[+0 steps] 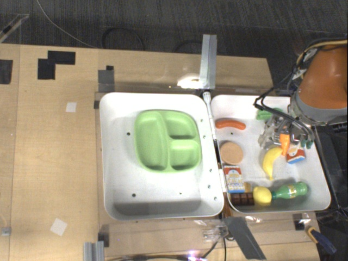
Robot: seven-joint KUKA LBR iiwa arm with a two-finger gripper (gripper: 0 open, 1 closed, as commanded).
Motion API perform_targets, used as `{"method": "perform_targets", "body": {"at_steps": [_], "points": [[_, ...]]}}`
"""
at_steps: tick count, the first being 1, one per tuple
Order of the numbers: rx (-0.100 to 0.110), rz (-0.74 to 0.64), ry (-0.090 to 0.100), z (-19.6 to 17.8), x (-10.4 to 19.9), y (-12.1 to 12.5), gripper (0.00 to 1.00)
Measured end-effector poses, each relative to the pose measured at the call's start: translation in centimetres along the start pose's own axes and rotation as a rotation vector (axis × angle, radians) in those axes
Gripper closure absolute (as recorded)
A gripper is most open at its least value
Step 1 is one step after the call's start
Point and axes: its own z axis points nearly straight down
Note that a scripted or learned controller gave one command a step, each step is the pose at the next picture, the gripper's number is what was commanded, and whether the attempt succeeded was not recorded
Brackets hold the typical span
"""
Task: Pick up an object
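Over the right bin, the gripper hangs low, just above the banana with a small carton beside it. Looks like the reach-in step; next it needs to settle on one item and close cleanly. Can't tell how wide the jaws are, or whether they've got anything.

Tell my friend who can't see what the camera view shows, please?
A grey robot arm with an orange band reaches from the right, its gripper low over toy food in the right bin: a banana, hot dog, round cookie, lemon and green bottle. The left bin holds a green divided tray.
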Motion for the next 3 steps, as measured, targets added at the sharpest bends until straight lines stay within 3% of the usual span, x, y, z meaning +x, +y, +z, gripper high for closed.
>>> {"method": "perform_targets", "body": {"at_steps": [1, 2, 3], "points": [[-0.001, -0.120, 0.002, 7.6, 4.0, -2.5, 1.00], [0.002, -0.278, 0.001, 2.6, 2.9, -7.7, 1.00], [0.002, -0.203, -0.007, 7.9, -1.1, -6.8, 1.00]]}}
